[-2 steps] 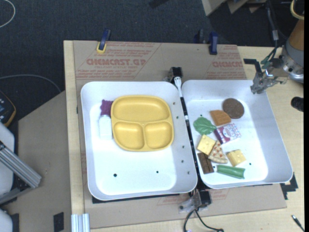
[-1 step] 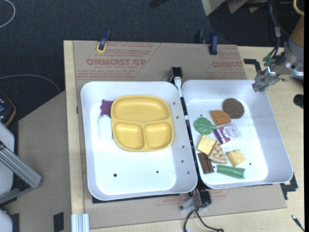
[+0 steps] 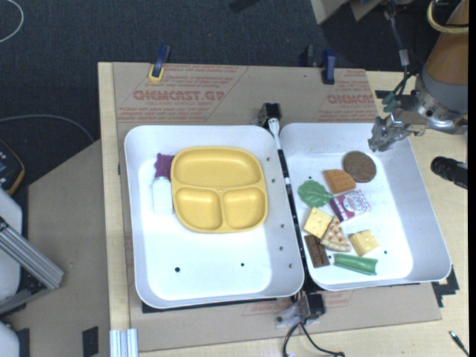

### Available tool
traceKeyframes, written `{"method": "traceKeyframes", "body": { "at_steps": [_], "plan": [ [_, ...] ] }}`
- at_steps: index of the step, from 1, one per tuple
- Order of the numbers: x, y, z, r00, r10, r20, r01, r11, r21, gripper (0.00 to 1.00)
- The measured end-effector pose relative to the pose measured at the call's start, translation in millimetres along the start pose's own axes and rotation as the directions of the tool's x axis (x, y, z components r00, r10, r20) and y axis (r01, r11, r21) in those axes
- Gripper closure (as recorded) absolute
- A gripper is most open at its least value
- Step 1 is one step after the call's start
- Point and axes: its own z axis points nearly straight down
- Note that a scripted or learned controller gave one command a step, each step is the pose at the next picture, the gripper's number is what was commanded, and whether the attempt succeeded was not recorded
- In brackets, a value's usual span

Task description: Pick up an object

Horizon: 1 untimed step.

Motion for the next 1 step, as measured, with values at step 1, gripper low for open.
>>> {"method": "traceKeyframes", "body": {
  "at_steps": [1],
  "plan": [
    [53.5,-18.9,-1.5,1.000,0.001,0.000,-0.001,1.000,0.001,1.00]
  ]
}}
